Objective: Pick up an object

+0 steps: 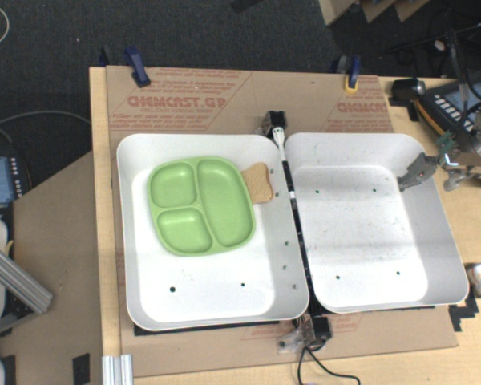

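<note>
The hand (421, 169) hovers at the right bin's (433, 239) far edge, whether spread or pressed together I cannot tell; best cross to the left bin (144, 287) and come down squarely over the tan block (258, 183) beside the green tray (200, 207).

Occlusions and cut-offs, overhead view.
Gripper (421, 169) small and blurred at right bin (433, 279) rim; finger state unresolved. Arm cut by right edge. Tan object (259, 184) partly tucked beside green tray (200, 205), identity unclear.

I see even, bright overhead light; the white bins (361, 295) glare slightly, shadows are soft, and the right edge of the frame looks blurred.
</note>
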